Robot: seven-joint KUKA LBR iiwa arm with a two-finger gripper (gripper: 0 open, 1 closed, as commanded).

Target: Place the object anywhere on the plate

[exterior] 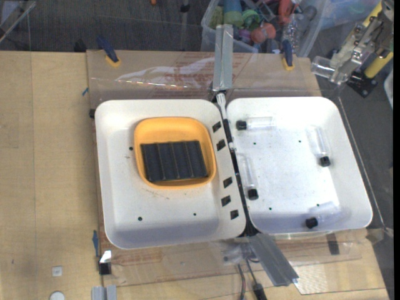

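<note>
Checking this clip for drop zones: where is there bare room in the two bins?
Left bin: the plate with its dark slab takes the middle; bare floor runs along the near and left walls. Right bin: open centre, ringed by four clear tubes near the walls.

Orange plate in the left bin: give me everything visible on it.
The orange plate is a shallow, rounded-square dish, looks like plastic, with a raised rim. It lies flat on the floor of the left white bin, toward the far middle, apart from the bin walls. A dark ribbed rectangular block, with several parallel ridges, lies flat on it, covering most of its base and reaching the near rim.
</note>
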